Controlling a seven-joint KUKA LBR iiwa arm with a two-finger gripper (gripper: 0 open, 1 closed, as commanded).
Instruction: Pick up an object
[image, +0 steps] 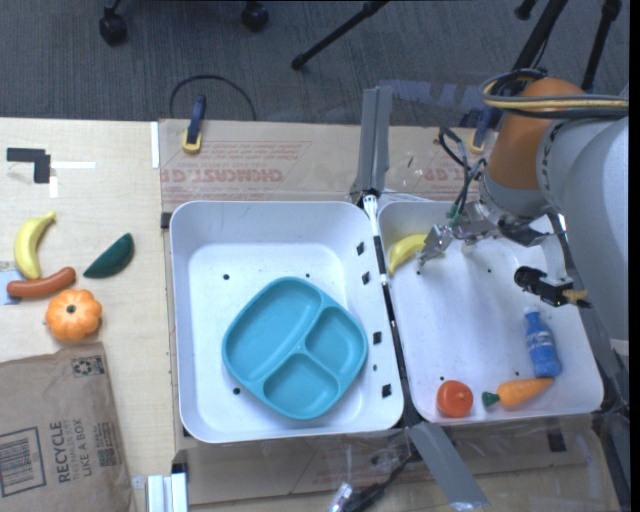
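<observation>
So the arm (570, 160) comes in from the right and the tool (432, 246) sits low over the far left part of the right bin (500, 400), just beside a yellow banana (404, 250) that's tucked into that bin's far left corner against the wall. Honestly can't tell if the tool is spread or pressed together from this angle, and nothing is visibly pinched in it. The rest of the right bin: a red tomato (454, 398) near the near left corner, an orange carrot (520, 392) along the near edge just right of it, and a blue bottle (541, 343) lying by the right wall, just above the carrot. The left bin (200, 300) has a blue divided plate (294, 347) sitting roughly in the middle, a bit toward the near edge. Out on the worktop (90, 190), left of the bins, there's a second banana (30, 245), a sausage (40, 283) touching its lower end, a dark green piece (110, 255), a little pumpkin (73, 314) and a brown paper bag (55, 430) at the near left corner. A yellow clamp (193, 135) grips the far edge.
</observation>
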